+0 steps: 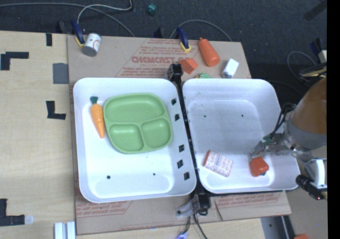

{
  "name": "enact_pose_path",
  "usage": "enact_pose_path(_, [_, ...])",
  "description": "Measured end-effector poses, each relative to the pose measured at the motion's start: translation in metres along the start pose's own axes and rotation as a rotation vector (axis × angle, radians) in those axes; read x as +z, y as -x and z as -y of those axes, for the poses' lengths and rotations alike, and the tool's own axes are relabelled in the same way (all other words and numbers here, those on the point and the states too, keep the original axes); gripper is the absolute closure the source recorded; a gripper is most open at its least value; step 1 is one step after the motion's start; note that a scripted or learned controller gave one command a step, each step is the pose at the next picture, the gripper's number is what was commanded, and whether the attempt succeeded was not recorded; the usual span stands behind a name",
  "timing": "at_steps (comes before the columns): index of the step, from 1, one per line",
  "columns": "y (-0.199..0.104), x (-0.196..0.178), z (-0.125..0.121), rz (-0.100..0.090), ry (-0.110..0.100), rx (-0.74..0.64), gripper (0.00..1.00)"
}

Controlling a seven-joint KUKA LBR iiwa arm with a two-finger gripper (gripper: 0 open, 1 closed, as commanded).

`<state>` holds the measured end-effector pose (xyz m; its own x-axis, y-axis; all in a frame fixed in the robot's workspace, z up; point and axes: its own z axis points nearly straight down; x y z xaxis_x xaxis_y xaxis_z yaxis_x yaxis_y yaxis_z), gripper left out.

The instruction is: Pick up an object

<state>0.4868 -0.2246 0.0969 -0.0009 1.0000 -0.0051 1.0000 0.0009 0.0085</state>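
Down in the right bin (234, 92), near its front right corner: gripper (264, 150) just above a small red-orange object (259, 167), roundish, with no clear long axis or heading. Cannot tell whether the fingers are open or closed, nor whether they touch it. Just left of it, flat on the bin floor: a small packet (218, 163) with a red-and-white pattern, long axis slanting from upper left to lower right; print too small to read.

In the left bin (85, 126): a green 3-compartment plate (138, 122), nothing in its compartments, and beside its left edge a toy carrot (98, 118), lengthwise front to back, green top toward the far wall, tip toward the near side.

Under both bins, on the desk (32, 142): a cardboard sheet (154, 57) printed "CHEMCAST" in red. On the cardboard behind the bins: an orange bottle-shaped toy (209, 52), a small orange block (189, 65), a white block (230, 67), a small can (91, 44) and 2 blue clamps (79, 32).
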Motion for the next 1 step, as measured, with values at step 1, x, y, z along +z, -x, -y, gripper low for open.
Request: enact_pose_path(1, [-0.0657, -0.0498, 0.0023, -0.006, -0.009, -0.001, 1.00])
